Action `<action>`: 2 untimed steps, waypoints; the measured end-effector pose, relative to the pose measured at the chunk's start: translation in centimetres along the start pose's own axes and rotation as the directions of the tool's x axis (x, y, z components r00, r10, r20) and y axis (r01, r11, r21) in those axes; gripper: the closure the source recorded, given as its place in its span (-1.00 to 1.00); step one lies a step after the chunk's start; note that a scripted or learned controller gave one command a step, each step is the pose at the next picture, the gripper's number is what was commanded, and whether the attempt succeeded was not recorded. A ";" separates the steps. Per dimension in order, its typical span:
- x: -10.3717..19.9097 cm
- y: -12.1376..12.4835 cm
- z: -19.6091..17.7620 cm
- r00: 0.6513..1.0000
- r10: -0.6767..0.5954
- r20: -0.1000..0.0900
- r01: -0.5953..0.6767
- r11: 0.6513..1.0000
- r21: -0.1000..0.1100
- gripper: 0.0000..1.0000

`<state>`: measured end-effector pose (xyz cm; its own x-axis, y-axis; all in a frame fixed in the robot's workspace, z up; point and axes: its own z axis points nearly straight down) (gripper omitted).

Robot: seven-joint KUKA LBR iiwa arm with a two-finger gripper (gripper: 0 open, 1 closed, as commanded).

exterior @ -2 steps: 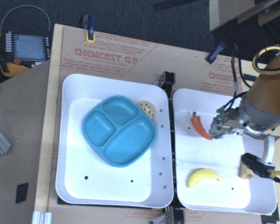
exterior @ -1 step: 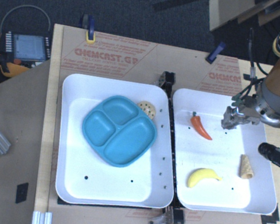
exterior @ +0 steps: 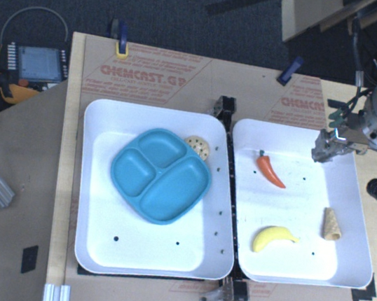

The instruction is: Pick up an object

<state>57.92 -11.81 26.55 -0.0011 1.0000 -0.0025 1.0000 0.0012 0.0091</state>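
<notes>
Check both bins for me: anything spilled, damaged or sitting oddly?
Mostly fine. The one oddity: the blue divided plate in the left bin sits skewed and covers part of a cookie at its upper right edge. No spill or damage visible.

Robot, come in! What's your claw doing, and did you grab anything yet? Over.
End effector above right bin's far edge, nothing seen in it. Chili pepper, banana, cone lying loose. Nothing in the way.

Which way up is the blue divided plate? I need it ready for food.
Right way up: the blue divided plate shows its three hollow compartments, lying flat in the left bin.
</notes>
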 end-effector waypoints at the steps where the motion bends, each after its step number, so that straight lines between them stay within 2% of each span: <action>1: 5.7 -0.7 1.3 1.000 -0.005 -0.005 0.005 1.000 0.012 1.00; 2: 11.2 -0.5 2.9 1.000 -0.005 -0.005 0.005 1.000 0.013 1.00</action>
<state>57.39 -0.60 23.62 -0.0063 1.0000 0.0028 1.0000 0.0063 -0.0040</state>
